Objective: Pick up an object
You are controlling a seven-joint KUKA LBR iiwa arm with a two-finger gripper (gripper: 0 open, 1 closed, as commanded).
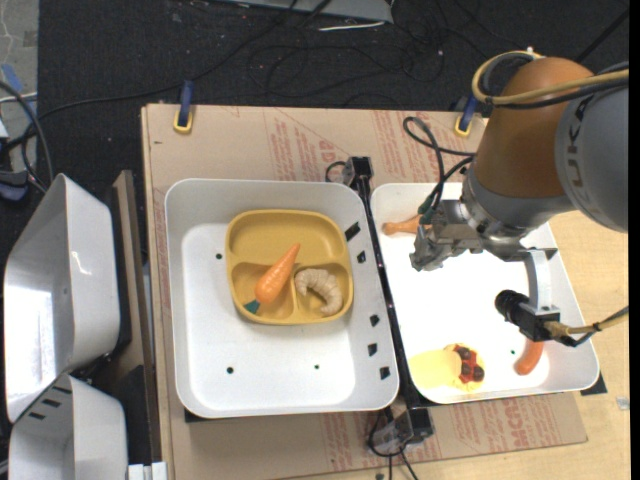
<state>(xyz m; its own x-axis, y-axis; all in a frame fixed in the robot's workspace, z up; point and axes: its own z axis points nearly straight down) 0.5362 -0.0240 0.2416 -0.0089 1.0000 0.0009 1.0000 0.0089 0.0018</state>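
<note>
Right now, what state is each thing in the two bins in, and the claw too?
Yellow plate: flat in the left bin.
Carrot: lying on the plate.
Shrimp: on the plate, beside the carrot.
Sausage: lying loose in the right bin.
Claw: over the right bin.

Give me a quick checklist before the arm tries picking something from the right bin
1. Gripper over the right bin: ok.
2. Something held between the fingers: cannot tell.
3. Target close by: ok, an orange piece lies at the bin's upper left, beside the gripper.
4. Other picks available: ok, a sausage and a yellow item with dark spots lie near the bin's front.
5. Cable clear of the bin: not ok, it trails down near the gripper.
</note>
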